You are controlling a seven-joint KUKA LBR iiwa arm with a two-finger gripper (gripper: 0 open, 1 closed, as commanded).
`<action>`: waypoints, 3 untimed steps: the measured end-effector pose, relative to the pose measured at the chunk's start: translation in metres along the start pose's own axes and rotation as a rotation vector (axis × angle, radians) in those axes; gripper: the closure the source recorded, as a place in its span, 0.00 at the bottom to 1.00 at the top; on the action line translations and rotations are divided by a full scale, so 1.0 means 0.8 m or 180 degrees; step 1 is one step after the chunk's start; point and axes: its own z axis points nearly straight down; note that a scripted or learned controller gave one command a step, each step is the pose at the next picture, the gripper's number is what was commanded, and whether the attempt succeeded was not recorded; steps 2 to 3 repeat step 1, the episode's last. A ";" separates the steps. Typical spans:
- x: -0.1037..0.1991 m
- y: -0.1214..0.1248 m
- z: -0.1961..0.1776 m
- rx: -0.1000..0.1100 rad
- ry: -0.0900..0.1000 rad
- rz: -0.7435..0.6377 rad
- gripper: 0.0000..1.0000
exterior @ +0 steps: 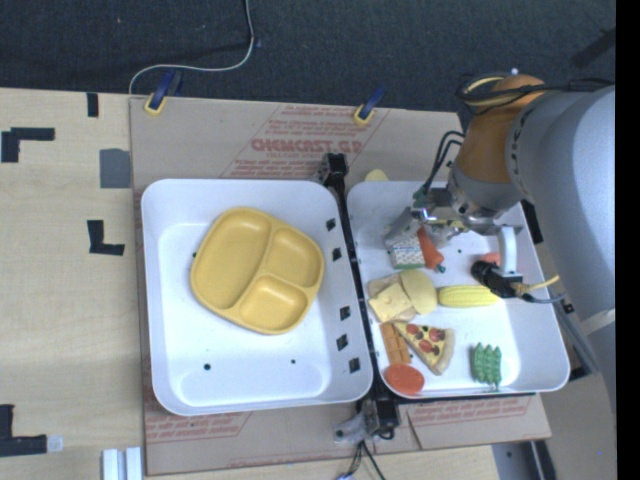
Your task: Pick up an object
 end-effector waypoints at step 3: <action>0.003 0.001 -0.012 -0.0001 -0.0002 -0.0010 1.00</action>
